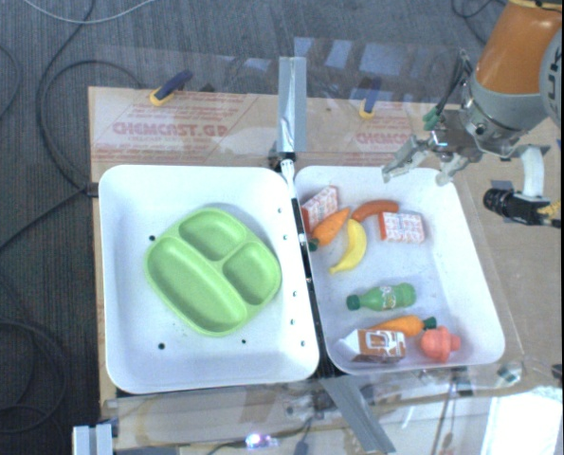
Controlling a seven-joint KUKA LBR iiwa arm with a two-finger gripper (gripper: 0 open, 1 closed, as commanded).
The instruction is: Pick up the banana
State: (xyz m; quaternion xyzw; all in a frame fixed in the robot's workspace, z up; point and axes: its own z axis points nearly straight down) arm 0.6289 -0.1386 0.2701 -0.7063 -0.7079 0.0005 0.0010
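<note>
The yellow banana lies in the right bin, near its upper left, between an orange carrot and a small red-and-white carton. My gripper hangs above the bin's far rim, up and to the right of the banana and well apart from it. Its two fingers are spread open with nothing between them.
The right bin also holds another red-and-white carton, a red chili, a green bottle, a second carrot, a brown box and a red fruit. The left bin holds a green divided plate.
</note>
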